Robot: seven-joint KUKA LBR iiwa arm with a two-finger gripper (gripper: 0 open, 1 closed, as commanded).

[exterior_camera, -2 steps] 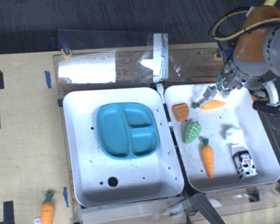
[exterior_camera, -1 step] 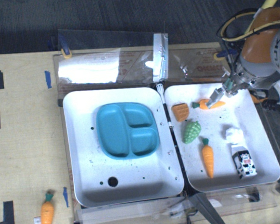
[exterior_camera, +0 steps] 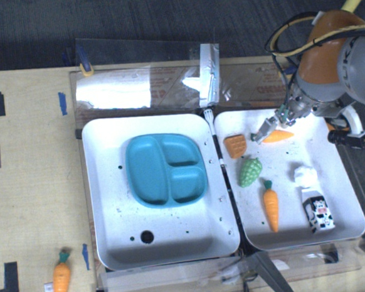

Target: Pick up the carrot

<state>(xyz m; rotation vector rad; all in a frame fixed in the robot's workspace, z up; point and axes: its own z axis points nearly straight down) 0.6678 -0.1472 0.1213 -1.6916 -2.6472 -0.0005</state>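
A carrot (exterior_camera: 271,208) with a green top lies in the right bin (exterior_camera: 345,180), near its middle front, pointing toward the front edge. A second carrot (exterior_camera: 61,281) lies outside the bins on the wooden bench at the front left. The gripper (exterior_camera: 266,129) hangs low over the back of the right bin, well behind the carrot in that bin. A small orange piece (exterior_camera: 278,136) lies right beside the gripper, and whether they touch cannot be told.
The right bin also holds an orange waffle-like block (exterior_camera: 235,145), a green knobbly piece (exterior_camera: 249,171), a white lump (exterior_camera: 305,175) and a cow-patterned carton (exterior_camera: 318,214). A blue divided plate (exterior_camera: 167,168) sits in the left bin (exterior_camera: 114,242).
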